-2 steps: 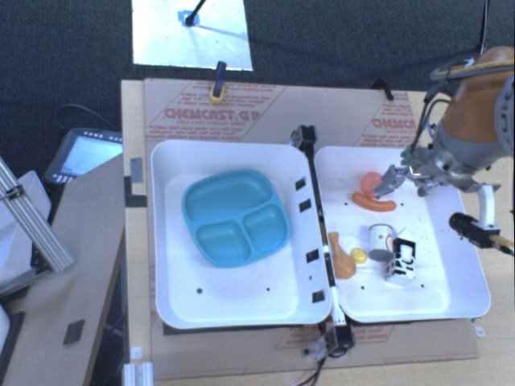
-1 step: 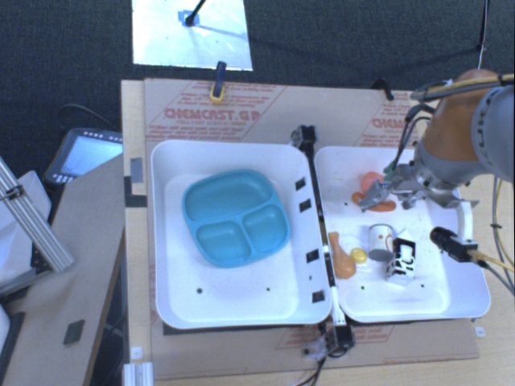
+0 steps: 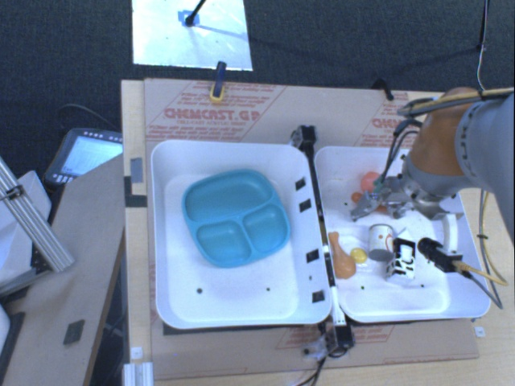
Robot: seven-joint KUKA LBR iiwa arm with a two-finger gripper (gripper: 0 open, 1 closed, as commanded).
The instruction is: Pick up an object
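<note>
— Reaching in from the right, the arm hangs over the right bin, and you can see its gripper low over the far left part of that bin.

— Is the claw spread, or pinching something?

— I cannot tell. It is small and partly blurred against the white floor. You see nothing clearly pinched in it.

— Where are the things you could pick up?

— All of them lie in the right bin. A small orange piece sits just beyond the gripper, on its far side. A white cup stands just on the near side of the gripper, close to it but apart. Left of the cup, a pear-shaped orange piece lies near the bin's left wall, with a little yellow piece touching or just beside it. Right of the yellow piece, a black-and-white object lies just near of the cup.

— And the other bin?

— The left bin holds a blue tray with three compartments, lying flat and turned at a slight angle, about in the middle. A black divider runs between the two bins from far to near. Both bins rest on a brown sheet that covers the bench.
</note>
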